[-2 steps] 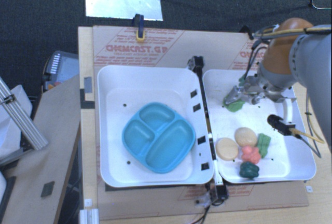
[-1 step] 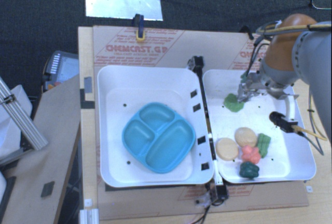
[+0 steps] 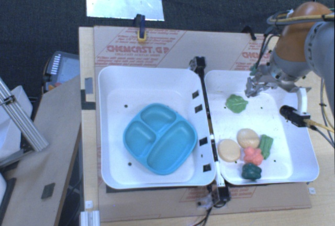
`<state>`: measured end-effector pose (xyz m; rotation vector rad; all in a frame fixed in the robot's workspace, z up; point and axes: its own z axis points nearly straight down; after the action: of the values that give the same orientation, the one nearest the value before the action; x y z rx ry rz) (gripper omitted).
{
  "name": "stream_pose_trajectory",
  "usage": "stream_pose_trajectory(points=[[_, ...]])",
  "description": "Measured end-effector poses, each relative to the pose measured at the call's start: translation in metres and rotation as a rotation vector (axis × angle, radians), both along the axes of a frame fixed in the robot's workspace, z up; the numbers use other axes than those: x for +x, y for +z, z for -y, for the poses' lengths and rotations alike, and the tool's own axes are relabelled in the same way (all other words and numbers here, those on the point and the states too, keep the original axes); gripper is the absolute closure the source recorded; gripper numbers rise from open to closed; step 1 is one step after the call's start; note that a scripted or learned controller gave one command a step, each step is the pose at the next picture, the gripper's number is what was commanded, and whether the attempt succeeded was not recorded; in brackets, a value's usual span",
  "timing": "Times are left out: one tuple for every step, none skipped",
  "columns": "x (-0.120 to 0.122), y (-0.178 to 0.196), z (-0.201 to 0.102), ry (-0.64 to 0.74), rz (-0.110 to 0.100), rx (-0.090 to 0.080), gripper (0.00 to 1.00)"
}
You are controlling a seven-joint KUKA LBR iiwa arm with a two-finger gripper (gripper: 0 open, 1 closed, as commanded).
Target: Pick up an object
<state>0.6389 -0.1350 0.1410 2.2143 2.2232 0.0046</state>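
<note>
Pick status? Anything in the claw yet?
Done: the arm has reached over the right bin. In hand: the claw hangs just right of the green leafy toy; nothing visibly held. Left: close on one and lift it. The other toys, including the round tan piece, sit clustered at the bin's near end.

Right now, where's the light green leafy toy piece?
The light green leafy toy piece lies alone in the upper part of the right white bin, just below-left of the gripper, apart from the cluster of toy foods nearer the camera.
</note>
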Motion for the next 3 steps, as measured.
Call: stream_pose_trajectory(points=[[0.002,0.064,0.002,0.001,0.001,-0.001,1.00],[0.004,0.062,0.002,0.001,-0.001,0.000,1.00],[-0.016,0.076,-0.045,0.004,-0.004,0.001,1.00]])
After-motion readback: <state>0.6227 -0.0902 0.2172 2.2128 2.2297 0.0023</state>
